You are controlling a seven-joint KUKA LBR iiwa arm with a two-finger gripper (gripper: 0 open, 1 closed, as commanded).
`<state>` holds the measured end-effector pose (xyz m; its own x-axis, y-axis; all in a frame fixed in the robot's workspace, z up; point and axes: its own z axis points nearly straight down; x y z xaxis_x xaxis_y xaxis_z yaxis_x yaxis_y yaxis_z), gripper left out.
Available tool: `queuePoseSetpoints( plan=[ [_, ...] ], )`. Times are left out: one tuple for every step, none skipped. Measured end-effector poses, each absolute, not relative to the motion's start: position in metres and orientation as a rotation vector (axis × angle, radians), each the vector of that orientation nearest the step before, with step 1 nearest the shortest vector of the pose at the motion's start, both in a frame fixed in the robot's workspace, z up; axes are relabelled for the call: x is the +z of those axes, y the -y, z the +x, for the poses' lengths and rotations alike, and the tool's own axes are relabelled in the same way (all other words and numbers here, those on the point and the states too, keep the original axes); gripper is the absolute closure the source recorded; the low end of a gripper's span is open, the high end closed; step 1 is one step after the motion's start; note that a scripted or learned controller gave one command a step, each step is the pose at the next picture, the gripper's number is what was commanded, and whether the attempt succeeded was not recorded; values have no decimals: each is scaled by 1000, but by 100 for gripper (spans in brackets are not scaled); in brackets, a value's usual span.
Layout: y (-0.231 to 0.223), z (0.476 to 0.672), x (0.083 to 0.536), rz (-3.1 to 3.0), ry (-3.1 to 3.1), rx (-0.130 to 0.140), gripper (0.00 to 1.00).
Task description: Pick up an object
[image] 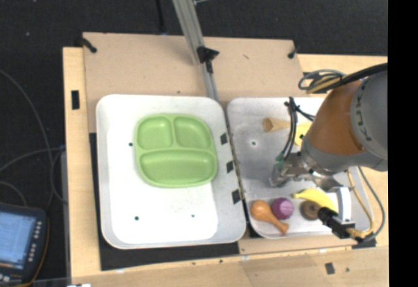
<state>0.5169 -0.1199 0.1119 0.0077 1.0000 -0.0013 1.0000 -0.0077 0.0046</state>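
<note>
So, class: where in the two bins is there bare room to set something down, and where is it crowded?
Free: the left bin floor below the green divided plate, and the right bin floor left of the tool. Crowded: the right bin's bottom edge, with the orange pear-shaped toy, purple ball and yellow piece.

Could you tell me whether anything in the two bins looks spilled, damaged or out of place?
Nothing stands out. The green plate lies flat in the left bin; small toys cluster at the right bin's near edge, below the gripper.
</note>
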Motion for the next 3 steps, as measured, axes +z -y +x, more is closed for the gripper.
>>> queuePoseSetpoints(
  plan=[
    [117, 515, 157, 2214, -2221, 6, 100],
    [122, 520, 221, 2212, -2218, 7, 100],
    [123, 521, 219, 2215, -2225, 1, 100]
  ],
)
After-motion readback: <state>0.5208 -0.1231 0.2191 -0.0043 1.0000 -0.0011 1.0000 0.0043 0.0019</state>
